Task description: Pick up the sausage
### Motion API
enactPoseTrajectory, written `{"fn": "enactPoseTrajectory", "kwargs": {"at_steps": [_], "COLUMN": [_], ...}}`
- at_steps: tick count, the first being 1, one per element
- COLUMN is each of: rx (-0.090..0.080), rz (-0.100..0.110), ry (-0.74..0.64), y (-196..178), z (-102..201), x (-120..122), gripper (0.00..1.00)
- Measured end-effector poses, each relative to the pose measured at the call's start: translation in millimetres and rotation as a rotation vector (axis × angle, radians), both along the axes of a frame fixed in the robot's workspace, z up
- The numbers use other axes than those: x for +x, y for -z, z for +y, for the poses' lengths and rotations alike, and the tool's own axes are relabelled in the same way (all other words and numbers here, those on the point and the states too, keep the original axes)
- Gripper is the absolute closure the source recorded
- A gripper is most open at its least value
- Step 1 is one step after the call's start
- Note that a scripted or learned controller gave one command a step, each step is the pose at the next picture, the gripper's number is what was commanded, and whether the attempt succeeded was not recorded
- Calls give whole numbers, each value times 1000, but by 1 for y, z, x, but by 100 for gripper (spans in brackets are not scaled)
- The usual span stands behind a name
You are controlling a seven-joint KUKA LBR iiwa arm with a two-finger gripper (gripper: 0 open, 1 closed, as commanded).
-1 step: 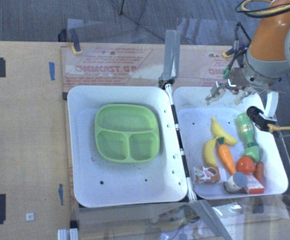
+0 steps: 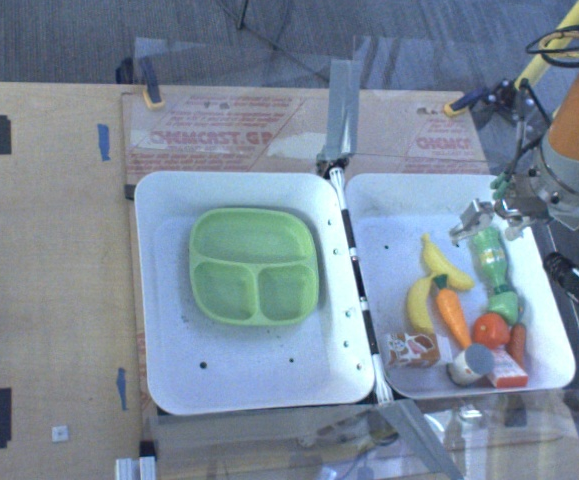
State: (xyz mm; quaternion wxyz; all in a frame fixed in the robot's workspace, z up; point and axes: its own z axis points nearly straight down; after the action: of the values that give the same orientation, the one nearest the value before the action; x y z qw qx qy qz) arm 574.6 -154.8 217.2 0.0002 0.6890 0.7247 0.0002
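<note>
The bench carries two shallow white bins side by side, the left bin and the right bin, with printed cardboard lying behind them. The grey arm, with its orange band, reaches in from the right above the far right corner of the right bin. A green divided plate sits in the middle of the left bin. The gripper hangs over the far end of the right bin, just above the top of a green bottle, with nothing visibly held; whether it is open or closed I cannot tell from this angle. The toy food is crowded into the near right part of that bin: two bananas, a carrot, a tomato, a small brown packet and a can. The sausage, a short reddish piece, lies against the bin's right wall, touching the tomato and just behind a red and white box. This looks like the approach step, with the pick not yet begun. The next move likely calls for travelling toward the near right corner and descending narrowly, since the wall, tomato and box leave little room around the sausage
</note>
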Motion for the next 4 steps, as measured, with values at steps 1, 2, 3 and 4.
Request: {"fn": "enactPoseTrajectory", "kwargs": {"at_steps": [1, 2, 3, 4], "rx": [-2, 0, 0, 15], "rz": [-2, 0, -1, -12], "ry": [174, -136, -89, 164], "y": [-45, -63, 99, 126], "z": [-19, -46, -49, -56], "x": [62, -61, -56, -86], "gripper": [0, 0, 0, 0]}}
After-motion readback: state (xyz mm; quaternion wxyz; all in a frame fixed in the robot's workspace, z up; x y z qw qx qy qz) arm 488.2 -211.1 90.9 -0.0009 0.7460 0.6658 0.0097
